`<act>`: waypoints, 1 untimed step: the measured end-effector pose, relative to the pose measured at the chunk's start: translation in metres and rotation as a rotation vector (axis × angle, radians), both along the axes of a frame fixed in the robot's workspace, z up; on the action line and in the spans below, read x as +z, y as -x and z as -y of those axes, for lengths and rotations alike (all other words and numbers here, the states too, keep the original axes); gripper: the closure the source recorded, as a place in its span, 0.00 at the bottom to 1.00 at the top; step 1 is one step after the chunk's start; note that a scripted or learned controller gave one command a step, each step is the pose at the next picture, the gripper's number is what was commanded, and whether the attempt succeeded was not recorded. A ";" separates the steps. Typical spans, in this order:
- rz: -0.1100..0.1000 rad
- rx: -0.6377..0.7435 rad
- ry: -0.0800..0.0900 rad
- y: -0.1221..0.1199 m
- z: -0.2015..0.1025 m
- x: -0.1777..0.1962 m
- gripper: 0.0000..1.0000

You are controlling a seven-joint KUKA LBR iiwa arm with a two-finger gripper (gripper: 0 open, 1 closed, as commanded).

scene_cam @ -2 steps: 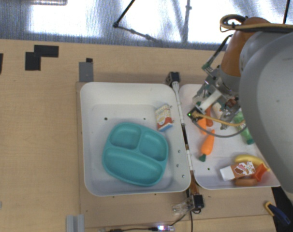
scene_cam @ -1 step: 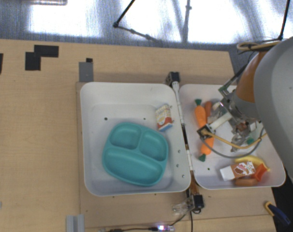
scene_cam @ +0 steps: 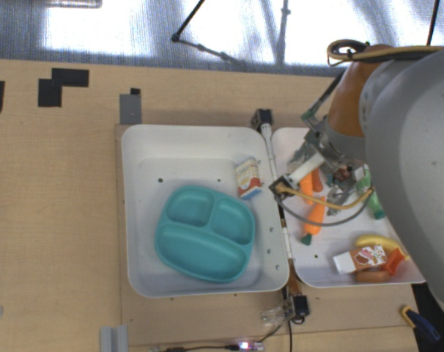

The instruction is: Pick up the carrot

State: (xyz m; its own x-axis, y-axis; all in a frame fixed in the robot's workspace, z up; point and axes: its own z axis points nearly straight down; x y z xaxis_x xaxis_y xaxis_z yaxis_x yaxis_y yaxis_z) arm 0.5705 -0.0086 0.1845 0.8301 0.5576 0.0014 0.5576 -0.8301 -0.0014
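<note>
Grey arm (scene_cam: 416, 167) enters from the right, bulky, orange band above the wrist, bent down over the right bin (scene_cam: 310, 266). Gripper (scene_cam: 321, 178) sits low in that bin's upper middle, angled toward the left; fingers lost in clutter and cabling, cannot tell whether they are spread or closed. Carrot (scene_cam: 315, 215), orange, tapered, green stub at its lower end, lies on the right bin floor just below and beside the gripper, slanted; whether it touches the gripper cannot be told. A second orange piece (scene_cam: 307, 184) close by the gripper tip. Yellow cable (scene_cam: 332, 205) loops across the carrot area. Green item (scene_cam: 374, 205) partly hidden at the arm's edge. Near the bin's lower right: yellow banana (scene_cam: 376, 240), small printed carton (scene_cam: 363, 258), sausage-like brown piece (scene_cam: 374, 274). Left bin (scene_cam: 134, 196), white, shallow, rounded corners, holds a teal divided plate (scene_cam: 205, 232), smooth plastic, and a small printed box (scene_cam: 248, 177) near its right wall. Bench (scene_cam: 53, 218) light wood, black marks at upper left. Tripod legs (scene_cam: 200, 13) on the pale floor behind.
</note>
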 end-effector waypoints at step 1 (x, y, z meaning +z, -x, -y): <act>0.000 0.060 0.005 -0.011 0.084 -0.078 0.00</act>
State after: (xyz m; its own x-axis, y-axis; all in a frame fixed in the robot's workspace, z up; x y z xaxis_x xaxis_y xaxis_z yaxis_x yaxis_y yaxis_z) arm 0.5815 -0.0923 0.1069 0.7949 0.6067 -0.0011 0.6067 -0.7949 0.0024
